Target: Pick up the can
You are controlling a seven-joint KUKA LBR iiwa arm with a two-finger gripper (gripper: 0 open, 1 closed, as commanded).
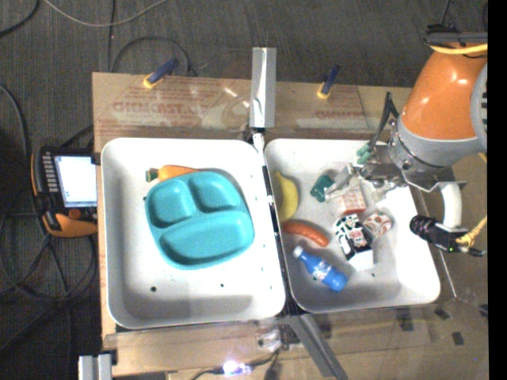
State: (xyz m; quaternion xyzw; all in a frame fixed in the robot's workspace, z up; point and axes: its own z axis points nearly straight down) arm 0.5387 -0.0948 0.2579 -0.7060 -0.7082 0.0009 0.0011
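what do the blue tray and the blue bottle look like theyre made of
Blue tray: probably moulded plastic with a smooth, matte finish; its turquoise is even and its three compartments have rounded edges.
Blue bottle: likely glossy plastic, with bright highlights on its body, a white cap and a label. It is too small to be sure.

The arm (444, 105) reaches in from the right, its orange band (broad and rounded) uppermost above the grey wrist, with the gripper (366, 169) pointing down and leftward at its low end.

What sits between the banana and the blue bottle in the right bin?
In the camera view, a hot dog lies between the banana and the blue bottle.
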